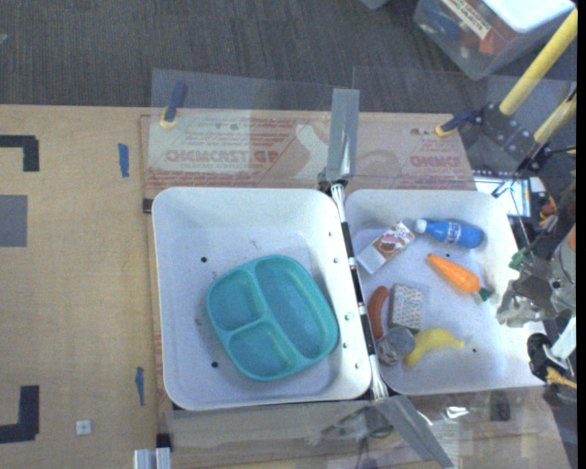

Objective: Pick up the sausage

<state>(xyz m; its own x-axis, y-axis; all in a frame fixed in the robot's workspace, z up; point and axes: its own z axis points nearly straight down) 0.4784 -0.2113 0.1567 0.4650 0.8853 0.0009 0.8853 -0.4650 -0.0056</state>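
The sausage (377,311) lies at nine o'clock in the right bin (494,371), hard against the wall (awkward for fingers). The gripper (526,302) hangs at three o'clock; its state is unclear.

Arm (549,266) cut off by the right picture edge, beyond the right rim of the right bin (499,366). Hand (520,307) blurred at that rim; finger state not resolvable. Print on the small carton (389,245) near the right bin's back left corner too small to read. Grey round object (396,345) at the front edge, touching the banana (435,344), too blurred to identify. Storage box (485,27) cropped at the top picture edge.
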